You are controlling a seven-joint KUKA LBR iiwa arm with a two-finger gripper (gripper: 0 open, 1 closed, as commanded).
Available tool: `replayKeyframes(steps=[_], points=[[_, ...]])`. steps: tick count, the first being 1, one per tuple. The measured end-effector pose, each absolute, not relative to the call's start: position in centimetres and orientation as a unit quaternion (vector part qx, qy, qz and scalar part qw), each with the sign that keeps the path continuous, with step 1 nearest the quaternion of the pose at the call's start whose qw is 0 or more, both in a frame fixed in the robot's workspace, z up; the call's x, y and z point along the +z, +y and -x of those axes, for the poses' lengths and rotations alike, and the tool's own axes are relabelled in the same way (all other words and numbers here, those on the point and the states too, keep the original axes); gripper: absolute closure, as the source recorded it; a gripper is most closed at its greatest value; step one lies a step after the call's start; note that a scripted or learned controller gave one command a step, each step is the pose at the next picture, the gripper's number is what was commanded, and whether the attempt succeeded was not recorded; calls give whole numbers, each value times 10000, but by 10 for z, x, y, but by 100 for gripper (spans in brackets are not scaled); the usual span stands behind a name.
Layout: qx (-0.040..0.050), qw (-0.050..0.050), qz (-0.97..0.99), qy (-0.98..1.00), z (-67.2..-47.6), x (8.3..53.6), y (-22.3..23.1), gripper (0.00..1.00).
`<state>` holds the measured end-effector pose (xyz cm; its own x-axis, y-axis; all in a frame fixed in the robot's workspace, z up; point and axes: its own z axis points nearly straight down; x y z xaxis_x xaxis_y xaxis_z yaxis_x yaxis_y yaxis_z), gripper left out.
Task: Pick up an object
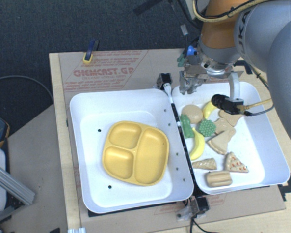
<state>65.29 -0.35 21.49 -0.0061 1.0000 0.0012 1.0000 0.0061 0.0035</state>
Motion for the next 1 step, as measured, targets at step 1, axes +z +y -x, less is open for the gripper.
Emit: replayKeyframes(steps=[1], points=[[4,-14,-7049,7093,-646,213,50,100]])
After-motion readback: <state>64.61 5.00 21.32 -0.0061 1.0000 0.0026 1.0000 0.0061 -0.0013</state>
